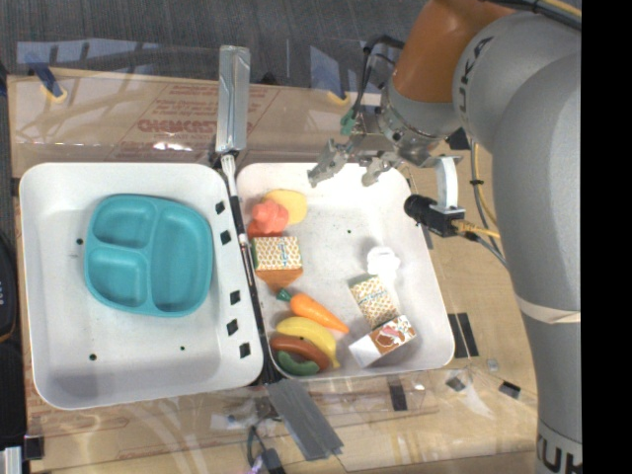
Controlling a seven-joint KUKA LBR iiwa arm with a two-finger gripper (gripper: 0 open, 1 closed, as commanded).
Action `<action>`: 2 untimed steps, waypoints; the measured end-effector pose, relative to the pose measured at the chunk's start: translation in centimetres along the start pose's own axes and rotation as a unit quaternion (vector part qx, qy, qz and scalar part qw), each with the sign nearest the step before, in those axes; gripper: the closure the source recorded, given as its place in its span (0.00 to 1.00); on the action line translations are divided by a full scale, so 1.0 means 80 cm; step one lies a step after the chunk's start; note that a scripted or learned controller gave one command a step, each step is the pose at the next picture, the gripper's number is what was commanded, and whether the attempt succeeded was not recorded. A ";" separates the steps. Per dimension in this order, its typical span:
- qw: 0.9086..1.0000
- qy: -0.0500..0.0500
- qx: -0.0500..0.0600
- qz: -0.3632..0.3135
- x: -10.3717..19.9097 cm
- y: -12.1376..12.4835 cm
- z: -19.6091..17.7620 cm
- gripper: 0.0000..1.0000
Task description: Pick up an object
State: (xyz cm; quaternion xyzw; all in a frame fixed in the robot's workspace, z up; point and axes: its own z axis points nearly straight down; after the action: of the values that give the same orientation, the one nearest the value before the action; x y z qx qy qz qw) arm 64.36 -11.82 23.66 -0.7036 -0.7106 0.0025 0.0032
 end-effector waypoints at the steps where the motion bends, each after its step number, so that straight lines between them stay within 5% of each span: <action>1: 0.995 -0.001 -0.003 -0.100 0.001 0.006 0.146 0.00; 2: 0.977 -0.004 -0.012 -0.213 0.022 -0.078 0.173 0.00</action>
State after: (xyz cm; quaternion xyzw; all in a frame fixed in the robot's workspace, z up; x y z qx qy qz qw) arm 58.03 -10.12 9.90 -0.5358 -0.8443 -0.0036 -0.0078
